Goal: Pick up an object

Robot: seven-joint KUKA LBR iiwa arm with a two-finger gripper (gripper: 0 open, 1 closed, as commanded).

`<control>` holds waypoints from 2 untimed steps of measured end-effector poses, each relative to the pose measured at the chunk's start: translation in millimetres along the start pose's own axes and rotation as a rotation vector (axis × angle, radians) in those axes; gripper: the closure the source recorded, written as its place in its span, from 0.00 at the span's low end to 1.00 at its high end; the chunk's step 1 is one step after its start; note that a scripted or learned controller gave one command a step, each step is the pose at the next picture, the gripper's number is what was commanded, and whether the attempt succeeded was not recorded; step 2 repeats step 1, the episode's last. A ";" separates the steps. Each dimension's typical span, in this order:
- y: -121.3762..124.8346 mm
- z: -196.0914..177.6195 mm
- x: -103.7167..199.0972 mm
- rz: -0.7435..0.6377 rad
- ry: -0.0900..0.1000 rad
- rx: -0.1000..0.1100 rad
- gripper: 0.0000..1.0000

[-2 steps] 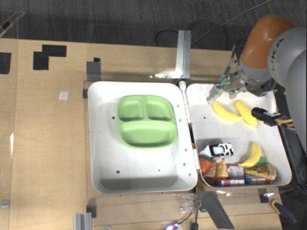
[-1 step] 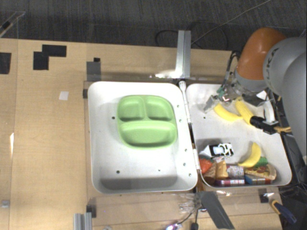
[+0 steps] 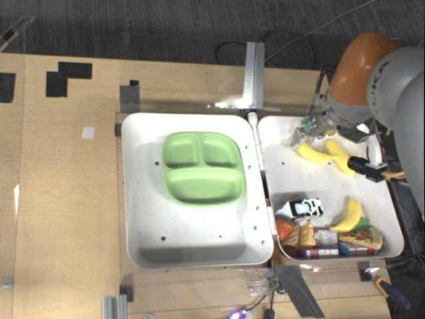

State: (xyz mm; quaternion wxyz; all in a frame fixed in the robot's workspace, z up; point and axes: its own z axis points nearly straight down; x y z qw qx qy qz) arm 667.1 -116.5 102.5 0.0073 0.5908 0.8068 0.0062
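Right bin, fingers beside banana

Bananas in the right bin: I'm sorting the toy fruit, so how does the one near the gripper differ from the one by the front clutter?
The far banana lies flat, close to level across the view; the near banana lies steeply slanted.
The far banana sits right by the gripper on bare bin floor; the near banana leans against the clutter in the front corner.
Both are yellow, curved, and in the right bin.
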 end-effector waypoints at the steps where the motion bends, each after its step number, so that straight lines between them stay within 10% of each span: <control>1: 22.5 -84.8 54.6 0.329 0.001 0.012 1.00; 2: 22.5 -84.8 54.6 0.329 0.001 0.012 1.00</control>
